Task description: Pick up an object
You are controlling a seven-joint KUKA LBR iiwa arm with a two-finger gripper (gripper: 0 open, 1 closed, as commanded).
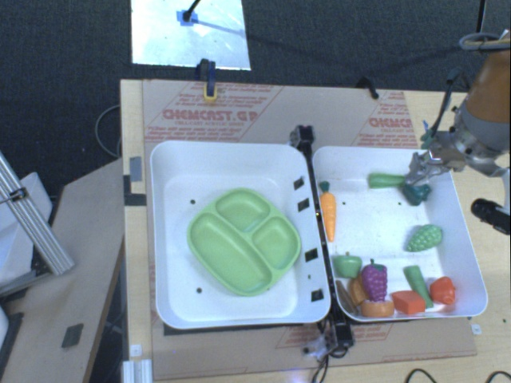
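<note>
The right bin [467,238] holds several toy foods. An orange carrot [327,211] lies along its left wall. A long green vegetable [387,180] lies near the far wall, and a bumpy light-green piece [424,238] sits to the right. Purple grapes [374,278], a green pepper [347,263], a red block [408,302] and a red tomato [443,290] crowd the near edge. My gripper [421,175] hangs over the bin's far right part, directly above a small teal piece [416,193] and just right of the long green vegetable.
The left bin [172,214] carries a light-green divided plate [243,240]. A black divider with clips [311,214] runs between the bins. The arm [487,110] comes in over the right bin's far right corner.
</note>
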